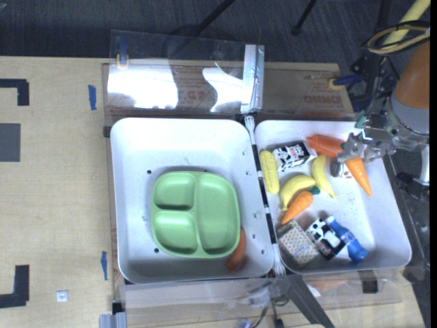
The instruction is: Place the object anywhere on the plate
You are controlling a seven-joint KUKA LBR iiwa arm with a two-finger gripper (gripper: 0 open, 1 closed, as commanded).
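The work appears to be at the picking stage. The end effector (355, 149) sits low over the far right part of the right bin (392, 248), right at the thick end of an orange carrot (360, 173) that slants down toward the near side. Whether it is open or closed around that carrot cannot be told from this angle, so the carrot may or may not be in its grip.

The green plate (196, 213), divided into three compartments, lies in the left bin (133, 156) and carries nothing yet.

If the carrot is the chosen object, the next move calls for a firm closure on it, a lift clear of the bin's wall, then a long carry leftward across the divider to set it down over the plate.

The rest of the right bin is crowded: a second carrot (325, 144), a corn cob (270, 170), bananas (307, 183), small boxes. An orange item (237, 254) lies just beside the plate's near right edge.

The wooden surface (54, 183) bears blue and black markings; dark carpet (102, 5) with stand legs lies beyond.
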